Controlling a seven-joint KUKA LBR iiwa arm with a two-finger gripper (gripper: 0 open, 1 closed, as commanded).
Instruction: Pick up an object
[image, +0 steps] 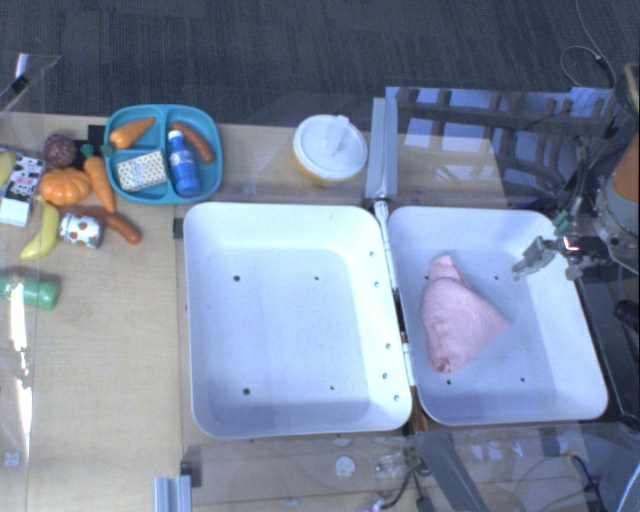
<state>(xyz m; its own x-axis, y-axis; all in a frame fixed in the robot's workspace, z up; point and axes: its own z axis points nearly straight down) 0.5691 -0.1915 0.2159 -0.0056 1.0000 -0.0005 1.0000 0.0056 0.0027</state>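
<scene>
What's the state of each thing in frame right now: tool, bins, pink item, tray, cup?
tool: above the right bin's right side, apart from the pink item, holding nothing
pink item: lying flat in the right bin
right bin: holds the pink item
left bin: sits beside the right bin
blue tray: loaded with toy food
lidded cup: upright, lid on

Bright, even overhead light, soft shadows inside the bins, slightly soft focus throughout.
</scene>
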